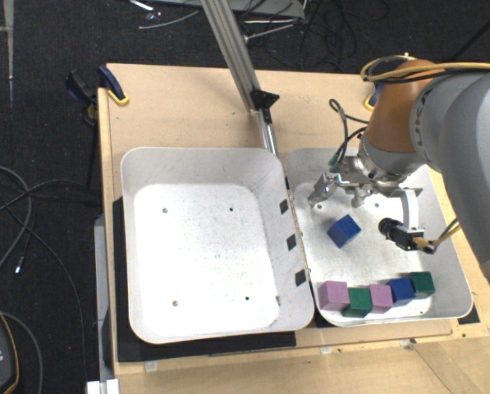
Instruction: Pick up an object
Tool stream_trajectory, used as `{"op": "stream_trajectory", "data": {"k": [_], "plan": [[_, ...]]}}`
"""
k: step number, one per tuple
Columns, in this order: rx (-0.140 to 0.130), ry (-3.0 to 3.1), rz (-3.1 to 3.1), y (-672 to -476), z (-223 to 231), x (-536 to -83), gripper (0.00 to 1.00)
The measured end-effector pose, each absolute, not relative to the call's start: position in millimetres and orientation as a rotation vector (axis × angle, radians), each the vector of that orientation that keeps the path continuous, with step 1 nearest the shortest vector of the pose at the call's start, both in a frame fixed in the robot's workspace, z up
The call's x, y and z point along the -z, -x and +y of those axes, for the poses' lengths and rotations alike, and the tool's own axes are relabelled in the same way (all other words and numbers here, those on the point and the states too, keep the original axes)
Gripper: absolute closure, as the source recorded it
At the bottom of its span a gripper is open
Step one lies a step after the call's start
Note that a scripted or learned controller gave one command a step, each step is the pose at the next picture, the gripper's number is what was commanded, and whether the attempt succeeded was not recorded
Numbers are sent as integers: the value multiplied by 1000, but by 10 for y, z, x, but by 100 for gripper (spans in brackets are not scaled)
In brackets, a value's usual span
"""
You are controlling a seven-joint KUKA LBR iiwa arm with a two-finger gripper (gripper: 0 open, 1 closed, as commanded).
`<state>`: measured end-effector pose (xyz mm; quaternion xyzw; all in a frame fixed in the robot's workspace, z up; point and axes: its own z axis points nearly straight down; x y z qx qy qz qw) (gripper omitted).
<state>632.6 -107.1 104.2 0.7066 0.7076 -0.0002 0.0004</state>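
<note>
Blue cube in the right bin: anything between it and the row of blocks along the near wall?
No. In the camera view, bare white bin floor separates the blue cube from the row of blocks.

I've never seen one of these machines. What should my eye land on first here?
Probably the big grey arm with its orange band, reaching in from the right over the right-hand white bin. Just below its gripper lies a lone blue cube, apart from a row of purple, green and blue blocks along that bin's near edge. The left bin sits beside it.
</note>
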Motion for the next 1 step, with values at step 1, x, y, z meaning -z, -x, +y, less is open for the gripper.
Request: {"op": "stream_trajectory", "data": {"k": [1], "plan": [[5,-2227,2220,-5823,-1228,-945,0]]}}
